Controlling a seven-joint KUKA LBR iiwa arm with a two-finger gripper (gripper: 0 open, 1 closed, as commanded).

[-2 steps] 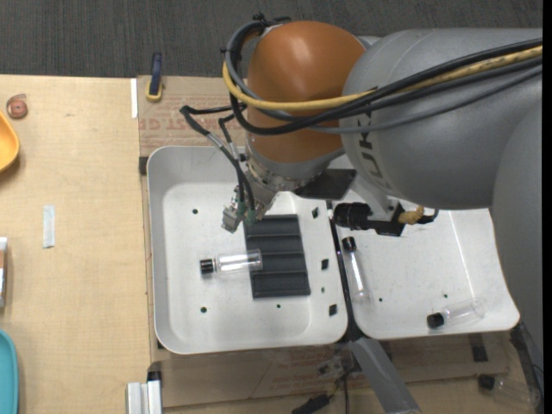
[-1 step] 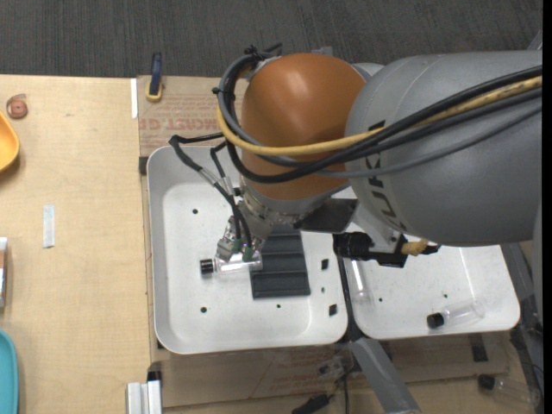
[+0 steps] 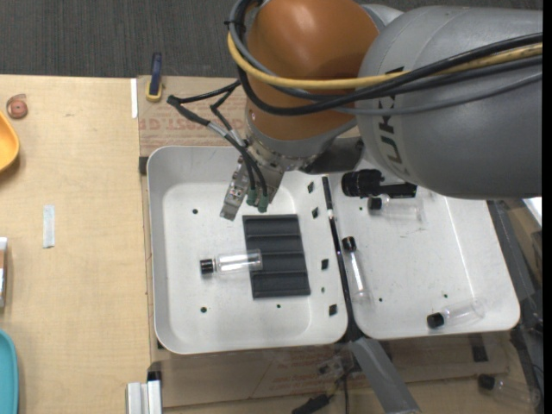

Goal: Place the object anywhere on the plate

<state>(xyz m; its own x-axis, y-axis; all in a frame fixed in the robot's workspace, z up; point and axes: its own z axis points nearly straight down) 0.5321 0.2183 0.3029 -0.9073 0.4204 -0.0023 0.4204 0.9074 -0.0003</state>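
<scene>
Gripper [image 3: 244, 198], its grasp impossible to tell, hangs over the left white bin [image 3: 172, 317] on the cardboard-topped bench [image 3: 198, 115].

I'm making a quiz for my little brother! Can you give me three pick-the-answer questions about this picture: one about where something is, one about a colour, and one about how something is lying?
1. Where is the black plate?
A. in the left bin
B. in the right bin
C. on the wooden bench

2. What colour is the cap on the tube next to the plate?
A. red
B. black
C. yellow

3. How is that tube?
A. standing upright
B. lying on its side
C. lifted up in the jaws

Answers:
1. A: the plate lies on the floor of the left bin.
2. B: the cap at the end of the clear tube is black.
3. B: the tube lies flat on the bin floor at the plate's left edge.
</scene>
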